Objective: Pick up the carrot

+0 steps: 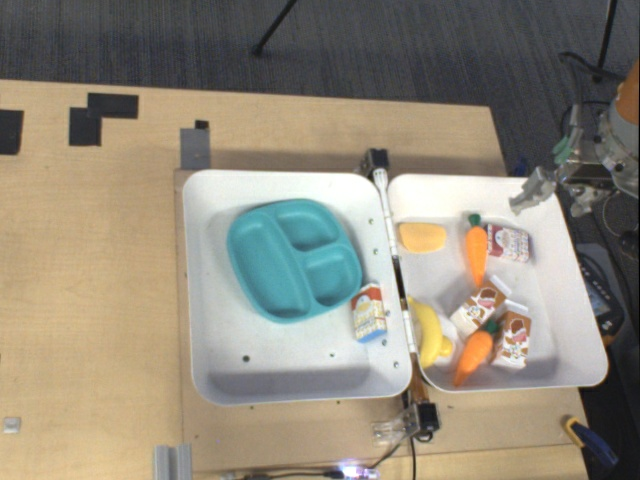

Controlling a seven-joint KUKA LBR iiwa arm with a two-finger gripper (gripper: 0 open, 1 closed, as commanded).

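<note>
Two orange carrots with green tops lie in the right bin [570, 268]. One carrot [476, 252] lies lengthwise near the bin's middle, green end toward the back. The other carrot [473, 356] lies tilted near the front wall, between a banana and a small carton. My gripper [534, 190] hangs over the bin's back right corner, above and to the right of the upper carrot and apart from it. Nothing is seen in its grasp.
The right bin also holds a yellow-orange piece [422, 237], a banana [430, 334] and three small cartons [508, 243] [476, 311] [513, 338]. The left bin [215, 368] holds a teal divided plate [295, 258] and a carton [369, 314].
</note>
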